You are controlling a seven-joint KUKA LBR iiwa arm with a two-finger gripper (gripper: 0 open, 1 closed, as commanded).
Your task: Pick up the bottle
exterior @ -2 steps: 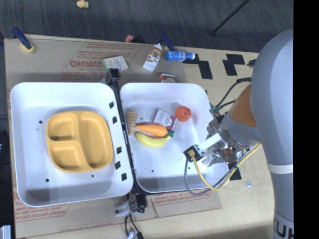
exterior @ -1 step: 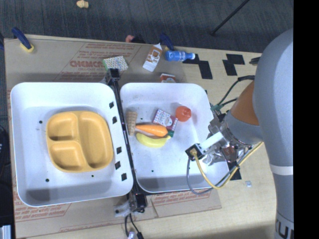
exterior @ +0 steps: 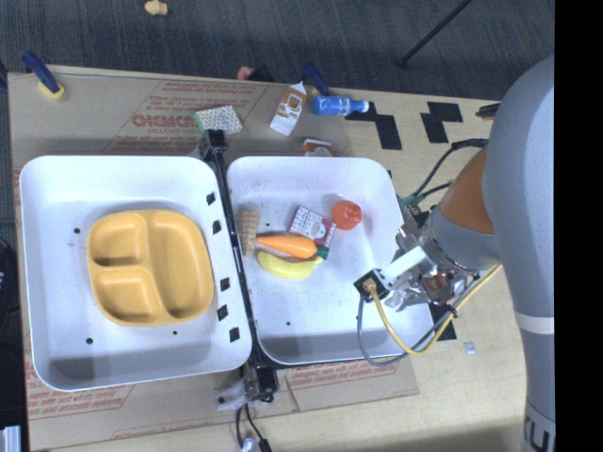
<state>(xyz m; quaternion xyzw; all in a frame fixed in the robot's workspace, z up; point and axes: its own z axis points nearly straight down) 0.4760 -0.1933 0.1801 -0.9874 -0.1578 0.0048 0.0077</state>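
Two shallow white bins sit side by side on the cardboard-covered tabletop (exterior: 104, 97). The left bin (exterior: 57, 215) holds one thing: a yellow divided plate (exterior: 151, 264) with three compartments, lying flat around the middle of the bin.

The right bin (exterior: 311, 332) holds a small cluster of toy food in its far-left half. A waffle cone (exterior: 248, 229) lies close to the left wall. Just to its right an orange carrot (exterior: 287, 246) lies across a yellow banana (exterior: 290, 268), and the two touch. A small red-and-white packet (exterior: 306, 221) sits just beyond the carrot. A red-orange round piece, like a tomato (exterior: 347, 215), lies to the right of the packet.

The blue bottle (exterior: 337, 105) is in neither bin. It lies on its side on the tabletop beyond the far rim of the right bin, with its cap pointing right. A small carton (exterior: 288, 109) stands just to its left, and a green patterned pad (exterior: 219, 119) lies further left, near the gap between the bins. Another small red-and-white item (exterior: 317, 146) rests against the far rim of the right bin.

The grey arm (exterior: 528, 158) comes in from the right. Its hand (exterior: 424, 285) hangs over the near-right part of the right bin, by the right wall — well apart from the bottle and clear of the food cluster. Nothing is visible in its grip, and I cannot tell whether it is apart or together.
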